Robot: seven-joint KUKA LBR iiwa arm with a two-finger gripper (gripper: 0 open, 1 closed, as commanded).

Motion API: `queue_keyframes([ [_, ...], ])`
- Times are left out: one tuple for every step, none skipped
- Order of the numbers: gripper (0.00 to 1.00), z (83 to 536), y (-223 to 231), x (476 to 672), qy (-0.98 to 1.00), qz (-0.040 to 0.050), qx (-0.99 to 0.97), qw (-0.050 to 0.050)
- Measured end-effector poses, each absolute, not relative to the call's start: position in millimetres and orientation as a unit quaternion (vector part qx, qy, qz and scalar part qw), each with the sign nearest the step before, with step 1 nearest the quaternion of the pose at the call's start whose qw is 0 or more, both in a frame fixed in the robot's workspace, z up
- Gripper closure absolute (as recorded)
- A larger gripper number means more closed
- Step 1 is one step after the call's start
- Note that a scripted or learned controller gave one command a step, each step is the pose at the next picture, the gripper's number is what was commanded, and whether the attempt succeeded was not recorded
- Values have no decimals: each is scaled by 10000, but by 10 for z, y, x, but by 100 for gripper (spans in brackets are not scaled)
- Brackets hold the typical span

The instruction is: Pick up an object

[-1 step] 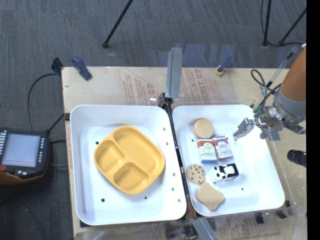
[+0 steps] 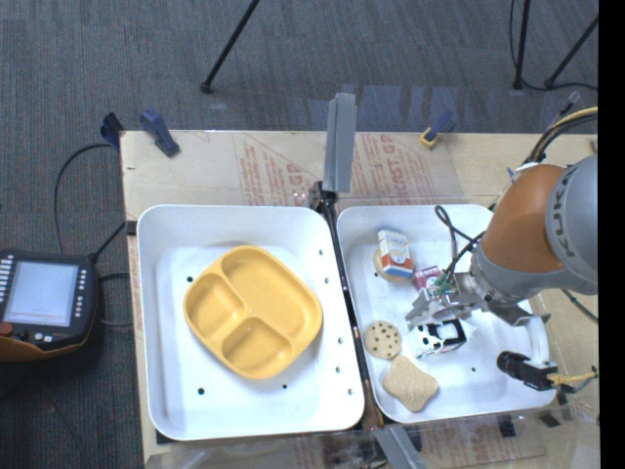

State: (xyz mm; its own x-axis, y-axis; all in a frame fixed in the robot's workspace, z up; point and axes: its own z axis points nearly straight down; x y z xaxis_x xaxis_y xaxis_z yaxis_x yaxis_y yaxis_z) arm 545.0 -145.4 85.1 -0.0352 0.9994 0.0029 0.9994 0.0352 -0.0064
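The right bin holds several small things. A white, orange and blue carton lies at its back left. A round chocolate-chip cookie and a slice of toast lie at the front left. A black-and-white toy sits near the middle. My gripper hangs low just above and behind this toy, with the grey and orange arm reaching in from the right. A small pink piece shows right behind the gripper.
The left bin carries a yellow divided plate. A grey upright post stands behind the seam between the bins. A handheld control pad lies on the floor at the left.
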Motion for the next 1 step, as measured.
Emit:
queue_keyframes([
  [100,949,-1476,5446,-7165,11,-6976,38],
])
